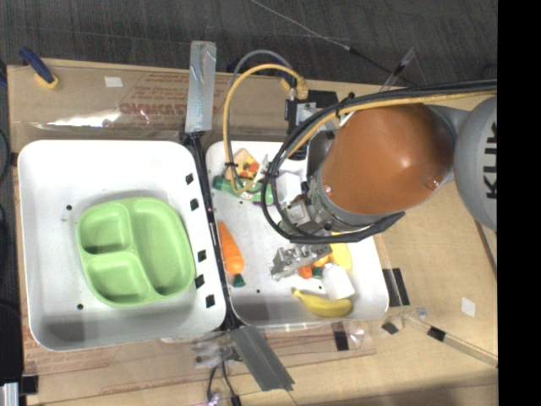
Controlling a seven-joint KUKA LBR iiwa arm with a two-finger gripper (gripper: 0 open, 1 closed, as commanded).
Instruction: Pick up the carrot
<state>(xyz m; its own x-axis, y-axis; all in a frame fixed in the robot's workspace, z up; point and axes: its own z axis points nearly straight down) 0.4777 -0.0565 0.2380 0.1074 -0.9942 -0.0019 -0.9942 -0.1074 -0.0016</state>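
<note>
An orange carrot (230,248) with a green stem end lies along the left wall of the right bin (254,307). My gripper (293,263) hangs low over the middle of that bin, to the right of the carrot and apart from it. A small orange piece shows right at its metal fingers (286,260), beside the gripper. The big orange wrist band (385,159) hides much of the bin's upper right.
A yellow banana (323,304) lies near the right bin's front edge, with a white item (337,282) and a yellow item (341,255) above it. Small mixed toy foods (241,172) sit at the back left. The left bin holds a green divided plate (135,248).
</note>
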